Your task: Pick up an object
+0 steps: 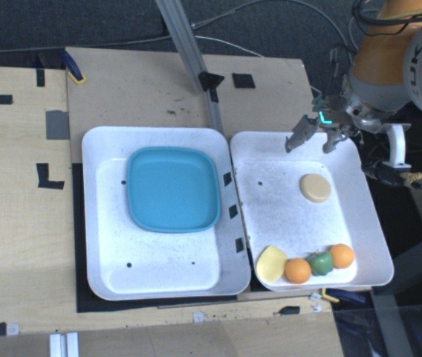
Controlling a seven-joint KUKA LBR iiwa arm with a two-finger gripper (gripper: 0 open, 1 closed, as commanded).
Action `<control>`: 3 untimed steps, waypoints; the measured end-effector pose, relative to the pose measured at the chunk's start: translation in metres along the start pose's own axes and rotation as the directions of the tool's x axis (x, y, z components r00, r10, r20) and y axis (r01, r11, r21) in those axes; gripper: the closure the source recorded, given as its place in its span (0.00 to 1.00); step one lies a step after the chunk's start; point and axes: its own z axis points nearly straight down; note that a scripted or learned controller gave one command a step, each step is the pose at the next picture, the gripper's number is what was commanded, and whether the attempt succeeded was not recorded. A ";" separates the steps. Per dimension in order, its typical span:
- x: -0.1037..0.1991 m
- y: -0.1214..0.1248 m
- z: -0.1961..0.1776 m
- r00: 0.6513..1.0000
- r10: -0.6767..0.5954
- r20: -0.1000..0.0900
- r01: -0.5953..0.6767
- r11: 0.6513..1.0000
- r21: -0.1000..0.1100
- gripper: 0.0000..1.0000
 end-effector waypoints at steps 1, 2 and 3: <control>0.000 0.000 0.000 1.000 0.000 0.000 0.000 1.000 0.000 0.00; -0.004 -0.006 0.061 1.000 0.000 0.000 0.000 1.000 0.005 0.00; -0.002 -0.006 0.124 1.000 0.000 -0.001 0.000 1.000 0.006 0.00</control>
